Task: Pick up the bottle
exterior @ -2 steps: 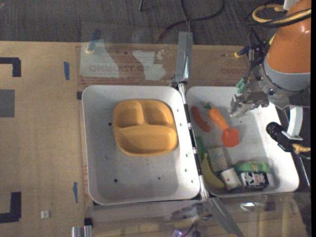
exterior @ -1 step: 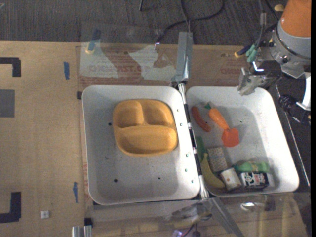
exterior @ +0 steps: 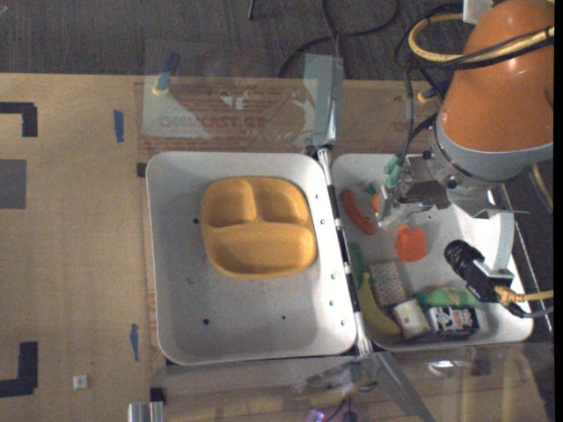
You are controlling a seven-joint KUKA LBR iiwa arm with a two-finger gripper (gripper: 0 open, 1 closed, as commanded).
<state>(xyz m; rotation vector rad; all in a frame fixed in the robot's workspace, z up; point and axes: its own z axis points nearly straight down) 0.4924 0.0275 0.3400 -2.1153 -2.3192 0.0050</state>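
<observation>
Your pincer [exterior: 393, 189] is hanging low over the right bin [exterior: 501, 323], and honestly you can't tell whether it's wide or narrow from up here. The small orange bottle [exterior: 410, 243] is sitting just below it, toward the near side, apart from it. An orange-red curved piece [exterior: 358, 211] is lying just left of the pincer. Further left, the yellow divided plate [exterior: 258, 226] is sitting in the left bin [exterior: 176, 262].
</observation>
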